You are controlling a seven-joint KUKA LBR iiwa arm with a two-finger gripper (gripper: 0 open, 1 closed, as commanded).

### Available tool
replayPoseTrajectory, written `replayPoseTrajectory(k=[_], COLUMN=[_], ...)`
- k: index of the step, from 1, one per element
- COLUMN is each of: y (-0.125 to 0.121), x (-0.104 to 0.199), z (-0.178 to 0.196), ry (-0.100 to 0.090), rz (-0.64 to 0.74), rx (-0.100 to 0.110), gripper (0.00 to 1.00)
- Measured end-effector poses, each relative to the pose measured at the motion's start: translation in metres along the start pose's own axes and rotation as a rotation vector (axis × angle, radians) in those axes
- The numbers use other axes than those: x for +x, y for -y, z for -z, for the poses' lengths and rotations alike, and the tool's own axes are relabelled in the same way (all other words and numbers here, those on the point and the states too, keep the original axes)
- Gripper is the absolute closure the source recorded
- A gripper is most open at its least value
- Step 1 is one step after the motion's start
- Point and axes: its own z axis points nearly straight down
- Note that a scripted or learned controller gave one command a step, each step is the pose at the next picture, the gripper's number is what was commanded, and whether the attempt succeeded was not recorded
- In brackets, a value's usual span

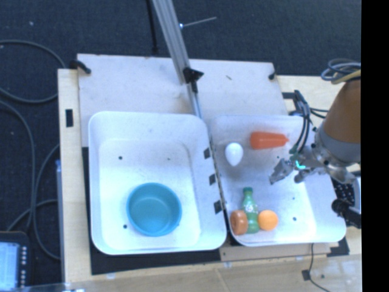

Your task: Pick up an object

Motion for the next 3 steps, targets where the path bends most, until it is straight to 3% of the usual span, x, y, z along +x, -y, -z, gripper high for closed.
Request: replayPoseTrajectory(k=[1, 3], y=[-0.001, 0.004], x=[0.000, 0.005], z=[0.003, -0.108], ry=[0.001, 0.002], rz=[0.001, -0.004], rx=[-0.007, -0.002], gripper=[0.00, 0.00])
